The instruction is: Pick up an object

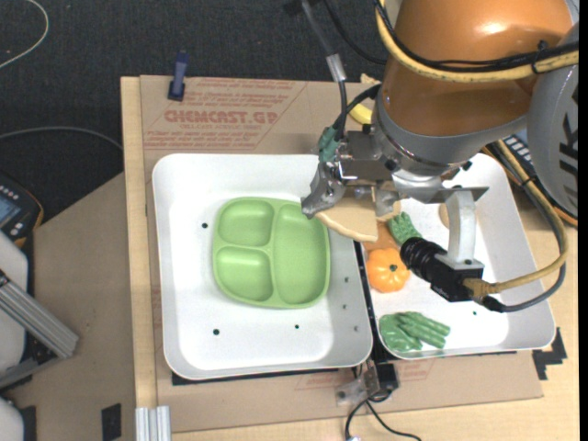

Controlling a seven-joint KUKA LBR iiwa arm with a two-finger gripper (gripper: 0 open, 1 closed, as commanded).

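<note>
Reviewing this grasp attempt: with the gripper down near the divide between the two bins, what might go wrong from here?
1. The gripper sits at the edge of the tan flat piece, which overhangs the rim between the bins; a thin edge grip may slip.
2. The green divided plate lies right beside it and may get nudged.
3. The orange pumpkin and green bean pods are close under the arm and may be bumped.

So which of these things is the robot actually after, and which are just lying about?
Part of the job:
- tan flat piece under the gripper
- orange pumpkin
- green beans
- green pickle
- green divided plate

Just lying about:
- cardboard sheet
- blue clip
</note>
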